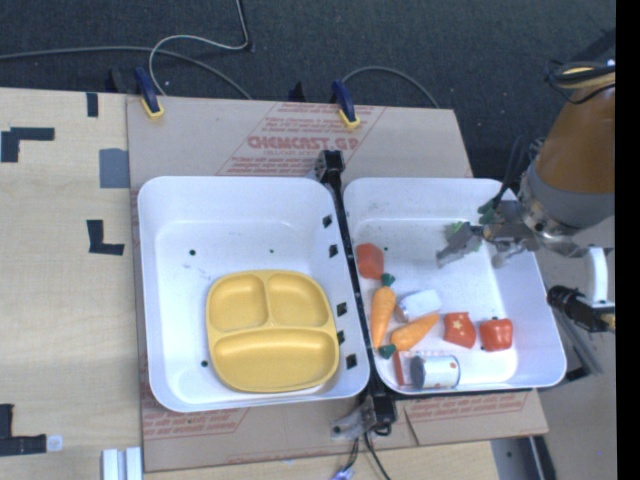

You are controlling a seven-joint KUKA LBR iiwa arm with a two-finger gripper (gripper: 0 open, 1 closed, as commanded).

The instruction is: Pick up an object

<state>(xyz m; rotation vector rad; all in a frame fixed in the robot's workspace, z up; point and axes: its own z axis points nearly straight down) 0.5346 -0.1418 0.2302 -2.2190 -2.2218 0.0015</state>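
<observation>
My gripper [478,250] hangs over the back right part of the right bin [430,196], reaching in from the right. Its fingers [452,249] are spread open, with bare bin floor between them. In front of it lie toy foods: a red-orange tomato [371,260], two carrots [382,313] [415,331], a small white piece [421,301], two red peppers [459,329] [496,334] and a small can [435,371]. All lie apart from the gripper.
The left bin [165,218] holds a yellow divided plate [271,330]. A black divider [345,258] runs between the bins. Cardboard [290,138] with two blue clamps lies under them. The arm's orange and grey body [580,158] stands at the right.
</observation>
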